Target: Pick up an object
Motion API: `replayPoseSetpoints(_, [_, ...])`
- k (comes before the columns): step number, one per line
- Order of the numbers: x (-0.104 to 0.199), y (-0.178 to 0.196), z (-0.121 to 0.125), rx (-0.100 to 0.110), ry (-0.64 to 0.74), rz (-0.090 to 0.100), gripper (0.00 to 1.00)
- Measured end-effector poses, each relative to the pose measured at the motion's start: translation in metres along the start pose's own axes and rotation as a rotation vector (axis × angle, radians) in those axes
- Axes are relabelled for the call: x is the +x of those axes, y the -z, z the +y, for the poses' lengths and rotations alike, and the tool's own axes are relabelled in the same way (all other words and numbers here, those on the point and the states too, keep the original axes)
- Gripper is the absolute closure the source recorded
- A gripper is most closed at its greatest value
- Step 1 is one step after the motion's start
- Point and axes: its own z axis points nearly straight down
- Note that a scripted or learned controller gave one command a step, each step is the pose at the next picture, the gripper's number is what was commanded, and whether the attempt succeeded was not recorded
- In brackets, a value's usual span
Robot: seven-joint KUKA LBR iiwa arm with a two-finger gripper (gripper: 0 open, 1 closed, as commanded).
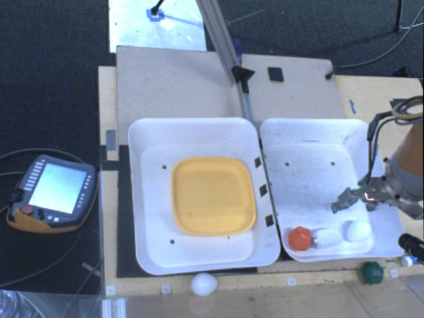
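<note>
end effector: seen at (348, 199) over the right side of the right bin (311, 134), reaching in from the right; grey fingertip pointed left and down. Nothing is seen held between the fingers. How far it is open cannot be told at this resolution.
arm: grey body with orange band (407, 154) seen at the right edge, cabling looped above it.
red ball: (299, 238) placed at the near-left corner of the right bin, round, red-orange, matte. Well apart from the end effector.
white pieces: a small pale item (327, 236) lies just beside the red ball; a white egg-shaped item (358, 230) lies further right, near the bin's front wall, below the end effector. Both are hard to separate from the white bin floor.
left bin: (142, 197) white, shallow; a yellow square plate (213, 195) with rounded corners is laid flat in its middle.
table: light wood edge (318, 285) with a grey board behind the bins. A white egg (204, 284) is seen on the front edge below the left bin; a dark green ball (372, 272) sits near the front right corner.
room: dark carpet all round; a teach pendant (53, 192) with lit screen lies on the floor at left; a metal pole (218, 25) slants in from the top.
</note>
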Motion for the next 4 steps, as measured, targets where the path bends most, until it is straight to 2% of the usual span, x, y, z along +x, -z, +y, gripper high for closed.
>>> replayPoseSetpoints(1, [0.005,-0.048,0.008,-0.001,0.000,0.000,0.00])
replayPoseSetpoints(2, [0.004,-0.036,0.009,-0.005,0.000,-0.001,1.00])
replayPoseSetpoints(4, [0.007,0.062,0.017,-0.009,0.001,-0.002,1.00])
